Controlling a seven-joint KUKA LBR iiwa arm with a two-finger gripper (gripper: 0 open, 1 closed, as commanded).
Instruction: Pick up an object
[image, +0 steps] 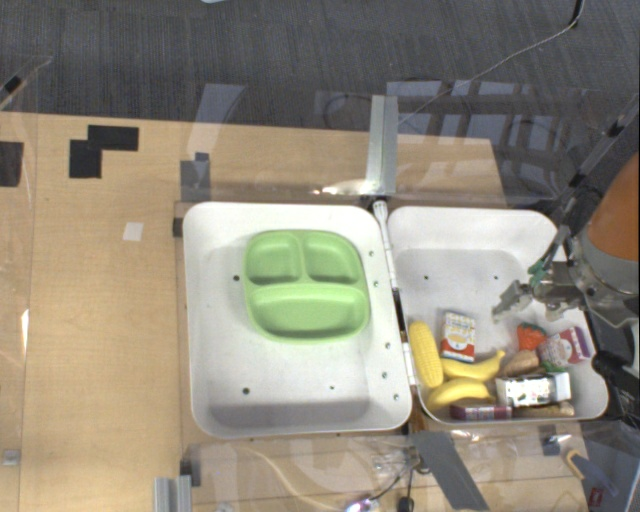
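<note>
- Camera view, looking down at a slant on a wooden worktop (90, 300) with two shallow white bins side by side.
- Left bin (215, 380): one green divided plate (305, 285) lying flat near its middle.
- Right bin (460, 245): all loose items are bunched in its near half; the far half is bare white floor.
- Landmark: the red-and-white carton (459, 336), flat on the bin floor.
- Left of the carton, an ear of yellow corn (426, 352), lying lengthwise close to the wall shared with the left bin.
- Just below the carton, a banana (478, 367); a second yellow piece (460, 392) sits below that.
- Right of the carton, a small heap: a brown item (522, 362), a red item (530, 339), a pale wrapped item (566, 346).
- Below and right of the carton, a white box with dark print (535, 390), and a dark stick-like thing (480, 411) along the near wall.
- Arm (612, 225) comes in from the right, orange band showing.
- Gripper (520, 298) hangs right of the carton and a little farther back, above the heap.
- Fingers look parted; nothing visible between them. No contact with any item that I can make out.
</note>
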